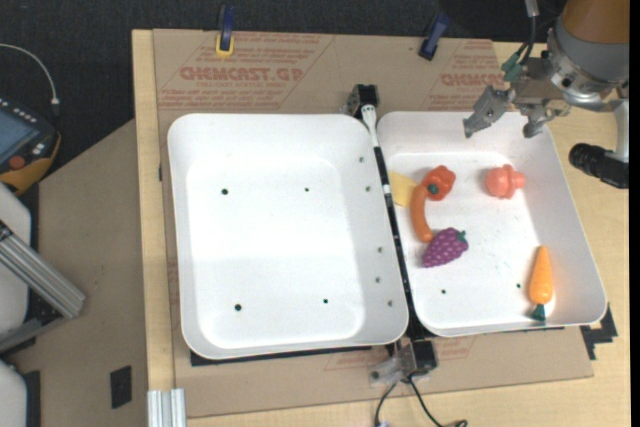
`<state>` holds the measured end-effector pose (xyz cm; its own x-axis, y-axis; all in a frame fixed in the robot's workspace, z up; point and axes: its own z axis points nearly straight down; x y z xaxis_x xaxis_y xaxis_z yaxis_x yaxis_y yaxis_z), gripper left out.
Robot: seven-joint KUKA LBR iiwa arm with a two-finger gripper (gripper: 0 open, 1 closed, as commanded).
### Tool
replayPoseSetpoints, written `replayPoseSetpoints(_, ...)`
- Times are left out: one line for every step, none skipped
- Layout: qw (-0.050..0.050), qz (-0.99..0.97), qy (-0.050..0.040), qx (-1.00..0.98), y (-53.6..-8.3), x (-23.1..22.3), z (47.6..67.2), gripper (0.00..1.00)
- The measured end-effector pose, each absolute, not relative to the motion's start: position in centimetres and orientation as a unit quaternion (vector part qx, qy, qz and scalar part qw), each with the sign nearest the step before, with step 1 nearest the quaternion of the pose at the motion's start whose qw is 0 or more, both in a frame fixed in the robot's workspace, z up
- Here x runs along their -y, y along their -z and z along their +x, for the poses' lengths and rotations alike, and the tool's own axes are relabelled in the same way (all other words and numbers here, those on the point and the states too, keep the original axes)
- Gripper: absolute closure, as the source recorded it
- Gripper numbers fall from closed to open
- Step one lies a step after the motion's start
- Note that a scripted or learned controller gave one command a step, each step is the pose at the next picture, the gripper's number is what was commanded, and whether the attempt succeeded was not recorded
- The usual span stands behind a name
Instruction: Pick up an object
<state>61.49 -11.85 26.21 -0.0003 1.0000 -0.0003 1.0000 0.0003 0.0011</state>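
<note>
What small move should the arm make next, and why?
Probably bring the gripper toward the camera and down over the pink toy: the fingers look open, hold nothing, hang above the right bin's far edge, and that toy lies nearest, apart from the others.

This is a robotics lab. A grey arm with an orange band reaches over a surface where two white bins sit on clamped cardboard, cables trail near, and plastic toy food fills the right bin.
</note>
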Motion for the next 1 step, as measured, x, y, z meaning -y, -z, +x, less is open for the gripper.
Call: replayPoseSetpoints(-0.005,0.703,0.0015,-0.711,-18.71,0.42,59.93,0.0)
